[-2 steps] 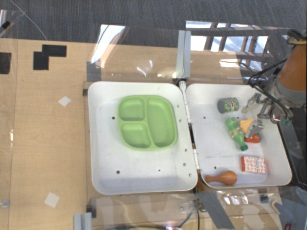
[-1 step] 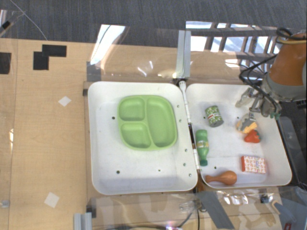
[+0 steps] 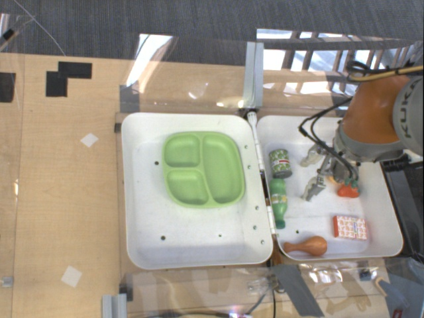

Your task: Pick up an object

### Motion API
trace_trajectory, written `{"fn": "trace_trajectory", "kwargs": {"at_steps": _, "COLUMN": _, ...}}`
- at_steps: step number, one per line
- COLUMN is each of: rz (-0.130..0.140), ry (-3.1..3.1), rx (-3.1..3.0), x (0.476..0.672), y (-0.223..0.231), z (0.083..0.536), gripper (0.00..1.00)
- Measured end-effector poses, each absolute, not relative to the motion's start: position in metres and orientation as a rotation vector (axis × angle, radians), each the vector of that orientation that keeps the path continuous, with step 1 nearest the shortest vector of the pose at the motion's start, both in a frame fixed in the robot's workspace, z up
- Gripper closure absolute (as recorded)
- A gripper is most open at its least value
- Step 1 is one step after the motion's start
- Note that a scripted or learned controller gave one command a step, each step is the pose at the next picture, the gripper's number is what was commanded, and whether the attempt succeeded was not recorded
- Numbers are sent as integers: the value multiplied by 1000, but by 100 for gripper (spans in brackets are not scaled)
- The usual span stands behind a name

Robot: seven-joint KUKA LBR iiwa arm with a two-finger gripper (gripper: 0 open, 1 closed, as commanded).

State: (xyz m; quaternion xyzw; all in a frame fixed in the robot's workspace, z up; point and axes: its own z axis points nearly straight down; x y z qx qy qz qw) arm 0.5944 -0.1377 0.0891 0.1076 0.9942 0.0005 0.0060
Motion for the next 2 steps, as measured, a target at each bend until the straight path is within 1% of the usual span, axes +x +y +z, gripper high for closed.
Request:
{"fn": "trace_trajectory", "kwargs": {"at_steps": 1, "rz": 1, "ry": 3097, "rx": 327, "x": 599, "y": -138, "z": 104, "gripper": 100}}
{"fn": "trace_trajectory", "kwargs": {"at_steps": 2, "rz": 0, "ry": 3077, "rx": 569, "x": 559, "y": -142, "z": 174, "gripper": 100}}
